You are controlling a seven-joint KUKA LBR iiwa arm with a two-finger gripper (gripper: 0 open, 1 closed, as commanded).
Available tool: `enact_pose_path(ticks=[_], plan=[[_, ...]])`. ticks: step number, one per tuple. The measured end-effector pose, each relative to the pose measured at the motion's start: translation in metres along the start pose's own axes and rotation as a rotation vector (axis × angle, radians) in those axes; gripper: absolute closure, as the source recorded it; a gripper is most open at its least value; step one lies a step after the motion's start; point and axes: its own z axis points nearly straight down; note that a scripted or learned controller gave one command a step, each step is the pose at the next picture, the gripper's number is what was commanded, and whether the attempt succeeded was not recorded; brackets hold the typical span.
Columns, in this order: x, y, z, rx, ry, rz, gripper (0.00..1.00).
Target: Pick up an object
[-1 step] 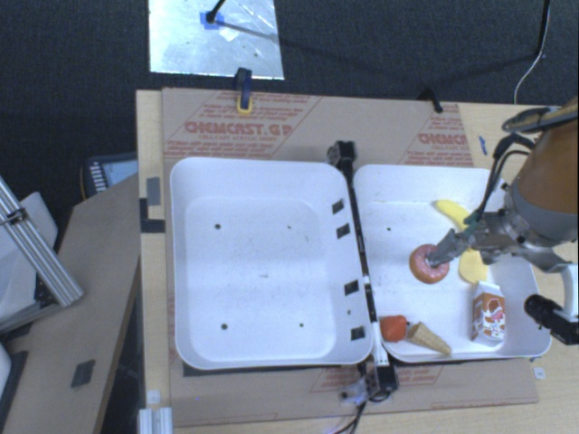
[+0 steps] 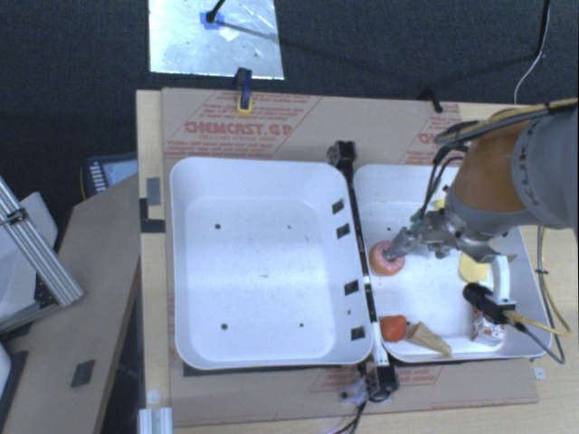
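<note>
My pincer (image 2: 398, 250) sits low in the right bin (image 2: 398, 186), touching the pink ring (image 2: 386, 259); grip state unclear.

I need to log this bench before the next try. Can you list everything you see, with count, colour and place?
left bin: one, white, left half of bench
right bin: one, white, beside it
pink ring: one, right bin's left side, at the hand
red piece: one, right bin's near edge
cone: one, tan, touching the red piece
yellow piece: one, under the arm
foil sheet: one, silver, behind bench
arm: one, grey and orange
hand: one, over the pink ring
</note>
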Motion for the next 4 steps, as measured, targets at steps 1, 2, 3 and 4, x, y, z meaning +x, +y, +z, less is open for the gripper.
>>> enact_pose_path(ticks=[1,2,3,4], plan=[[-0.044,0.066,-0.095,-0.021,-0.007,0.002,0.00],[-0.037,0.102,0.008,0.004,0.000,-0.001,0.00],[0.005,0.077,0.016,-0.019,-0.014,0.004,0.00],[0.036,0.107,-0.108,-0.022,-0.002,-0.001,0.00]])
